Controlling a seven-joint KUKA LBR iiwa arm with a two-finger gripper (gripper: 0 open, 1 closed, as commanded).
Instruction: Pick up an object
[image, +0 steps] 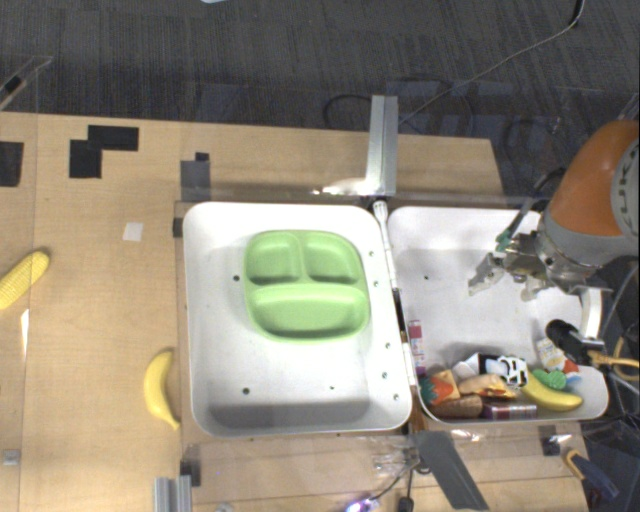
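- I see the gripper (507, 272) hanging over the right bin (450, 235), above its bare upper half — fingers spread apart, nothing between them.
- Arm comes in from the right; orange band (592, 190) sits above the wrist.
- The things to pick lie crowded along the right bin's near edge: a toy banana (553, 394) at the near right corner, a black-and-white piece (512, 370) just left of it, a brown lump (457, 405) near the divider. The rest are too small to name.
- Left bin (215, 300) carries a green divided plate (304, 282), three compartments, lying flat.
- On the counter (90, 330) left of the bins — a yellow banana (160, 387) and, farther left, a corn cob (22, 280).
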